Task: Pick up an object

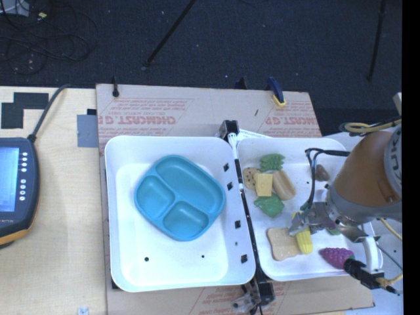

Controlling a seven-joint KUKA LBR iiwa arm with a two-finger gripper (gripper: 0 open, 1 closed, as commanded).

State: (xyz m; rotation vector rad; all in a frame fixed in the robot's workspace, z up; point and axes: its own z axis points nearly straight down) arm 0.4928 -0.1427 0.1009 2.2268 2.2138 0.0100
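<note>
The right bin (295, 151) holds several toy foods. My gripper (303, 227) is low in this bin, right above a yellow corn cob (304, 243) that lies on the edge of a tan toast slice (281, 245). Purple grapes (336, 257) sit to the gripper's lower right. Further left and back are a green piece (270, 206), a yellow cheese block (264, 184), a tan roll (284, 185), a leafy green (271, 161) and a round cookie (250, 175). The arm's orange band (367, 176) covers the bin's right side.
The left bin (113, 209) carries a blue divided plate (180, 197). A black divider with clips (239, 202) runs between the bins. A control pendant (13, 182) lies on the bench at far left. A blue clamp (278, 92) stands at the cardboard's back edge.
</note>
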